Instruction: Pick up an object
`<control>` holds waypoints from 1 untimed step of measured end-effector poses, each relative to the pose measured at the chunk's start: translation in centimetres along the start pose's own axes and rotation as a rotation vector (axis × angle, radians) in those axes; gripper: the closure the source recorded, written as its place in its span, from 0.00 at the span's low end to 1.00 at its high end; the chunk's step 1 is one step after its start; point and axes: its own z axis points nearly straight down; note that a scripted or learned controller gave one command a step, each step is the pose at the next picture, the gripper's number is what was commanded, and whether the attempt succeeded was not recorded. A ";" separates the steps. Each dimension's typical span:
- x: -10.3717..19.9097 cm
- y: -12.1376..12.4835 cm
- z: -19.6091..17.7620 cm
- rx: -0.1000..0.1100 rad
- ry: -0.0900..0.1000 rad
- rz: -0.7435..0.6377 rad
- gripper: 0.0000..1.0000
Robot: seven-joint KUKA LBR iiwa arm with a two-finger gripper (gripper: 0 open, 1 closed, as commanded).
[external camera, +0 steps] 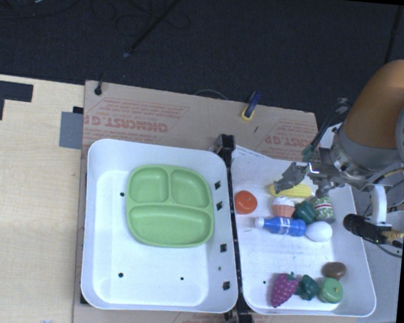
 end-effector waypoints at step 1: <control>0.0 0.1 -0.1 -0.003 0.000 0.000 0.00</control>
